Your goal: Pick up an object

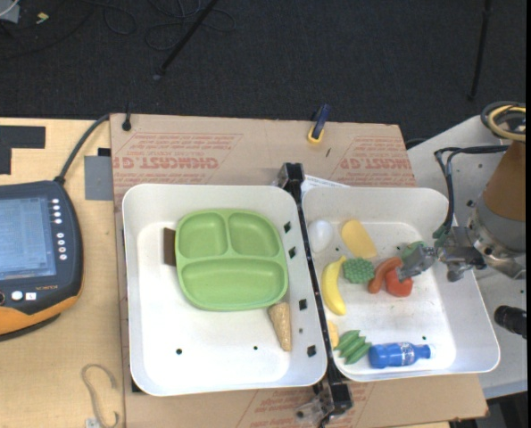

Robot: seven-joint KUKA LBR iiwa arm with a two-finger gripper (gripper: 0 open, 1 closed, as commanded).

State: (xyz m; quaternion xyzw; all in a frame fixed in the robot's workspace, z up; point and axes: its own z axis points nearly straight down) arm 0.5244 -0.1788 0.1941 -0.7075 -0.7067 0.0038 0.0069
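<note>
Arm enters from the right over the right bin [466, 346]; orange band and grey wrist sit past that bin's right wall, so the reach is low and nearly sideways rather than from above.

Hand [414, 261] sits over the red toy [395, 276] near the middle of the right bin; grey fingertips overlap the toy's upper edge; whether the fingers are spread or pressed together I cannot tell at this size, and nothing is clearly seen between them, so no grasp is recorded.

Right bin holds the likely targets, packed close: banana [334, 289] along the left wall; green bumpy piece [359, 270] between banana and red toy, touching or nearly touching both; yellow piece [358, 237] above them; white egg-like piece [320, 234] in the upper left corner; blue bottle [397, 355] lying on its side near the front wall; green leafy piece [352, 346] just beside the bottle's left end.

Left bin [149, 346] carries a green divided plate [231, 259] lying flat, a brown block [169, 246] tucked at its left edge, a cone [283, 326] at its lower right; well apart from the hand.

Judgement: red toy is the chosen object, as it lies nearest the hand; its green neighbour crowds one side, so a finger may land on it; lift not yet begun.

Tabletop [60, 364] also bears a control pendant [20, 257] at left.
</note>
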